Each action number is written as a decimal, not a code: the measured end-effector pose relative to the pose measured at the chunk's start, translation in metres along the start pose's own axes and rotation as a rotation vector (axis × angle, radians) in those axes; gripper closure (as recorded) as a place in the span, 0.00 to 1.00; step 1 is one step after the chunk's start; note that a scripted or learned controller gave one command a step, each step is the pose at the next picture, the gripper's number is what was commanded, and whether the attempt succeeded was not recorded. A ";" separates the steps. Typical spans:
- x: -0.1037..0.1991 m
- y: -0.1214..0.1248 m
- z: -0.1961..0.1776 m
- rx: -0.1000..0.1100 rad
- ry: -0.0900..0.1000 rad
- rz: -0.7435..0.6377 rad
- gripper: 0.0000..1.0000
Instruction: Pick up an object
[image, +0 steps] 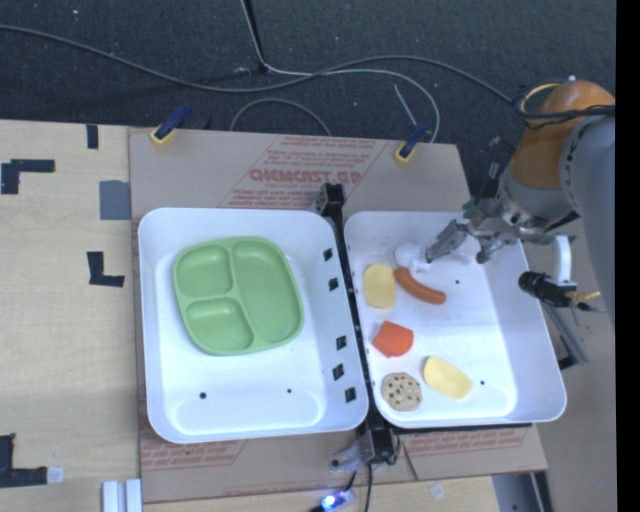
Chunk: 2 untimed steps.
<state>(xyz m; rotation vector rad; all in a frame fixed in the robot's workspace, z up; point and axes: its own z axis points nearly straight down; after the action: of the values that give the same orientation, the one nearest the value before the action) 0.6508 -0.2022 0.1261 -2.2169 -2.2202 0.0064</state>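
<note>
Take the hot dog (420, 285) as your landmark, it's lying at a slant in the upper half of the right bin (520, 405). The gripper (432, 250) sits just above and to the right of it, low over the bin floor, with the grey arm (590, 190) coming in over the bin's upper right corner. You can see one dark finger (441, 243) angled down toward a small white thing (410, 258) touching the hot dog's upper end, but I honestly can't tell how wide the fingers are spread or whether anything is between them.

Left of the hot dog, just beside it, there's a yellow piece (379, 286). Below it sits an orange block (393, 339), and further down a cookie (401, 391) and a 2nd yellow piece (447, 377), both near the bin's lower edge.

Right of the hot dog you've got a wide bare stretch of bin floor running to the right wall. The green plate (238, 295) is well away, across the divider in the left bin (160, 400).
</note>
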 end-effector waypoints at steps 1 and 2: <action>0.000 0.001 -0.013 -0.004 -0.001 -0.001 1.00; 0.008 0.003 -0.060 -0.009 -0.001 -0.001 1.00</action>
<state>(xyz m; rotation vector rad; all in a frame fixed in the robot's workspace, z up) 0.6543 -0.1938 0.1857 -2.2211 -2.2258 -0.0032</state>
